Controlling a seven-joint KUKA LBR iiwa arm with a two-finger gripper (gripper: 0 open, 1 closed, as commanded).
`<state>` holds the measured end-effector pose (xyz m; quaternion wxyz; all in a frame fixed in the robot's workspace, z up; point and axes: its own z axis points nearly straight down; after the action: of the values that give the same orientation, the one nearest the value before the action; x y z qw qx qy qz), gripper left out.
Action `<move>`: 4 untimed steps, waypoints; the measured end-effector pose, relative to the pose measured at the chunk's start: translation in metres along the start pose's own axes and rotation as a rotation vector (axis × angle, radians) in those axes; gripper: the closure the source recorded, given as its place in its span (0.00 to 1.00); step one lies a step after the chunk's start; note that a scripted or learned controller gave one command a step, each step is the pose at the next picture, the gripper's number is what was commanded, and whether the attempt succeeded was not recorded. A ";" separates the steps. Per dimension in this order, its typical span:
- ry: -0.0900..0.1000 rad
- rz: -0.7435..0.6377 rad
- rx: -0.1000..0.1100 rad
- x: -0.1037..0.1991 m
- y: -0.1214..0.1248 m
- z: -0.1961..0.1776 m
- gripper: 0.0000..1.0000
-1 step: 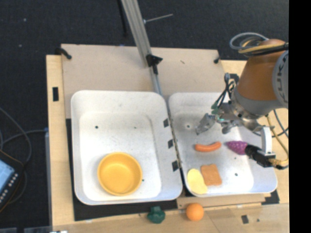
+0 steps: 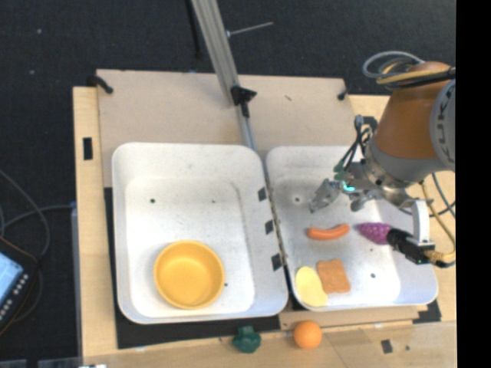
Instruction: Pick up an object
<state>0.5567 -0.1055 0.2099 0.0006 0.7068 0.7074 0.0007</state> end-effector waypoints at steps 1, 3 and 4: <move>0.000 0.001 0.007 0.004 -0.003 0.062 0.00; -0.001 0.007 -0.003 0.002 -0.002 0.098 1.00; -0.002 -0.001 -0.004 -0.002 0.008 0.050 1.00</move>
<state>0.5648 -0.1075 0.1594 0.0027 0.7064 0.7078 0.0016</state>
